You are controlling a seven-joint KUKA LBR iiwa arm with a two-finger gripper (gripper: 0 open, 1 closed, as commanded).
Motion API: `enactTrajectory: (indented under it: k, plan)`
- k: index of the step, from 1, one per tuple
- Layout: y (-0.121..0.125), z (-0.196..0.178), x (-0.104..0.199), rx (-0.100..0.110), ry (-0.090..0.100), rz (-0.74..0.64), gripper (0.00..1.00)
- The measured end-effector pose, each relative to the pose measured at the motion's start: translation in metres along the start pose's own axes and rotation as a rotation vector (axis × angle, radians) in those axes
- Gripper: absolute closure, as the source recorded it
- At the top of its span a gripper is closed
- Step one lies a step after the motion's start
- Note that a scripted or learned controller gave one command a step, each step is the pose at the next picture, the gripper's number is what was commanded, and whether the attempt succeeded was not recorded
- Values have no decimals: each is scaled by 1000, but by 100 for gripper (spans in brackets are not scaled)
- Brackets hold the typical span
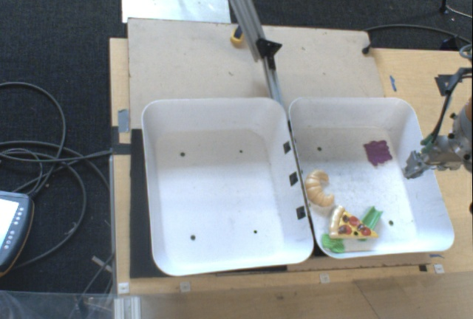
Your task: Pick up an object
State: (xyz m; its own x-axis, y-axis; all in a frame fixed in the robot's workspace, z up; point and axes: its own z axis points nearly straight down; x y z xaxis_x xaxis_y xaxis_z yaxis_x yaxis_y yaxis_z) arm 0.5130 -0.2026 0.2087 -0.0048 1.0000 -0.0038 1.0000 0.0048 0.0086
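The right bin (pixel 414 125) holds a flat purple piece (pixel 378 152) near its right wall, a tan croissant (pixel 319 188) by its left wall, and a toy pizza slice (pixel 351 224) with green pieces (pixel 371 217) at its front. My gripper (pixel 414 165) hangs over the bin's right rim, just right of the purple piece and apart from it. I see nothing held in it.
The left bin (pixel 159 118) stands beside the right one. A slanted metal pole (pixel 244 0) rises from the back of the bench. Cables (pixel 44 155) and a tablet (pixel 11 225) lie on the floor at left.
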Motion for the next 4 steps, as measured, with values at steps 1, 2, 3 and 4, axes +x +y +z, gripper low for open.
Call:
enactTrajectory:
  k: [1, 2, 3, 4]
  plan:
    - [2, -41, -1, 2, 1, 0, 100]
    - [4, -45, 52, 5, 5, -6, 100]
    - [19, -52, 108, 6, 5, -7, 100]
    - [27, -57, 159, 6, 6, -6, 100]
